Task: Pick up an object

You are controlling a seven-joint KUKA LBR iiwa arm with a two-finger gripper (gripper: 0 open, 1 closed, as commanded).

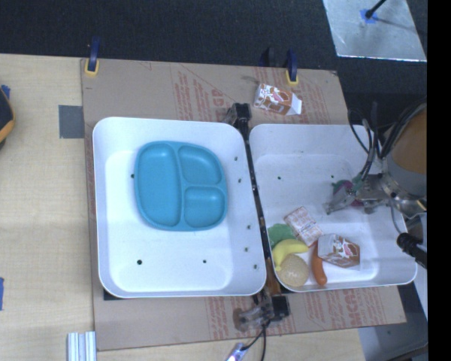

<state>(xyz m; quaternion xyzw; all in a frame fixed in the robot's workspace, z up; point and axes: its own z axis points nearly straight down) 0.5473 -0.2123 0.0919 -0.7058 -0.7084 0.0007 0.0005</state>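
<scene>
- I take the blue divided plate (181, 185) as my landmark; it lies flat in the left bin (105, 201), toward that bin's far half.
- The right bin (301, 145) sits just right of the plate's bin, the two rims touching along the middle.
- My gripper (344, 198) is well to the right of the plate, low over the right bin's floor, with the arm (407, 153) coming in from the right edge.
- The fingers look spread apart, tips pointing left toward the plate, and I see nothing between them.
- The pickable objects cluster in the right bin's near part, right of and nearer than the plate.
- A small wrapped packet (302, 222) lies closest to the gripper, just nearer and to its left, not touching it.
- A second packet with a brown and red print (338, 251) lies right of the first and nearer still.
- An orange carrot-like piece (319, 268) lies just left of that second packet.
- A yellow banana-shaped toy (288, 249) and a green piece (277, 233) sit by the bin's left wall, nearest the plate.
- A pale round item (293, 271) touches the banana on its near side.
- Another printed packet (278, 100) lies outside the bins on the cardboard sheet (165, 89), beyond and right of the plate.
</scene>
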